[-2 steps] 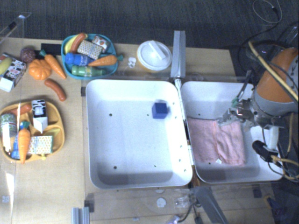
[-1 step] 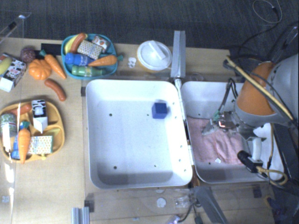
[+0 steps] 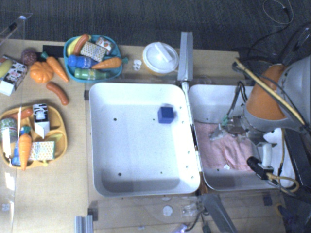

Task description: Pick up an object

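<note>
Camera view: the tool [image 3: 228, 126] is seen low over the right bin [image 3: 209, 98], at the end of the grey arm [image 3: 296, 89] with its orange band [image 3: 265, 98] entering from the right. The tool is positioned right at the upper edge of a pink cloth [image 3: 226, 152], which is spread across the floor of that bin just below and around the tool; whether cloth is actually being touched cannot be told. The state of the tool cannot be told either, since its tip is dark, small and partly masked by cables. A blue cube [image 3: 166, 114] is found well to the left of the tool, across the divider, lying alone on the floor of the left bin [image 3: 121, 178], toward its upper right part. Farther left still, on the counter [image 3: 73, 198], a yellow tray [image 3: 58, 130] of toy food is laid out, with loose toy carrots and a small pumpkin [image 3: 41, 72] above it. A blue bowl [image 3: 116, 72] of toy vegetables is set up and to the left of the tool, with a white-lidded yellow bowl [image 3: 160, 57] nearer, just above the left bin's top edge.
</note>
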Robot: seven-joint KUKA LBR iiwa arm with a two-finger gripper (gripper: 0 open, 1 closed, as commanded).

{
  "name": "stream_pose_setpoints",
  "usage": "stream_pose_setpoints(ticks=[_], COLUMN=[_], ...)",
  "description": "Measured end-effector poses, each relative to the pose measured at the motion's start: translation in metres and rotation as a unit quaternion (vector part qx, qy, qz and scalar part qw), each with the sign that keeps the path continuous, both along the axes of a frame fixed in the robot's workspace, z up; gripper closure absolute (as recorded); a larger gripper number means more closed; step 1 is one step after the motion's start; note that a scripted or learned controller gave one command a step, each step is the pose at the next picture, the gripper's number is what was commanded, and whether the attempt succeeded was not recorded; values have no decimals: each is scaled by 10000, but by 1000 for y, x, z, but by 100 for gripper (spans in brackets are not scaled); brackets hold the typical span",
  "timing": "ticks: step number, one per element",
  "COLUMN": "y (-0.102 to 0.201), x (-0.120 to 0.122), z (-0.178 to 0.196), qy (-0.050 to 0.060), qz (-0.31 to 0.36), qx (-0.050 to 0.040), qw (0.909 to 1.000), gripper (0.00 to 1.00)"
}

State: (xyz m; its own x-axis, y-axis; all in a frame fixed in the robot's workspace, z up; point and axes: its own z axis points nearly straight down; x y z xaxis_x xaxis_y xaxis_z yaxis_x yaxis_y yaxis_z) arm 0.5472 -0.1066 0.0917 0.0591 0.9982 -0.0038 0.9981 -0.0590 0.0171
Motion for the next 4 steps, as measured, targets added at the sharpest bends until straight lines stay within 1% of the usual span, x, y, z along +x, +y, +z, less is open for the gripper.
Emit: stream_pose_setpoints(ticks=[1,2,3,4], y=[5,-5,9,-19], x=[49,-25,35,-35], z=[-1,0,0,0], qy=[-5,-7,-13,-9], qz=[426,735,223,409], qx=[-3,-9,-1,-10], qw=[9991,9973,9998,9992], gripper=[0,0,0,0])
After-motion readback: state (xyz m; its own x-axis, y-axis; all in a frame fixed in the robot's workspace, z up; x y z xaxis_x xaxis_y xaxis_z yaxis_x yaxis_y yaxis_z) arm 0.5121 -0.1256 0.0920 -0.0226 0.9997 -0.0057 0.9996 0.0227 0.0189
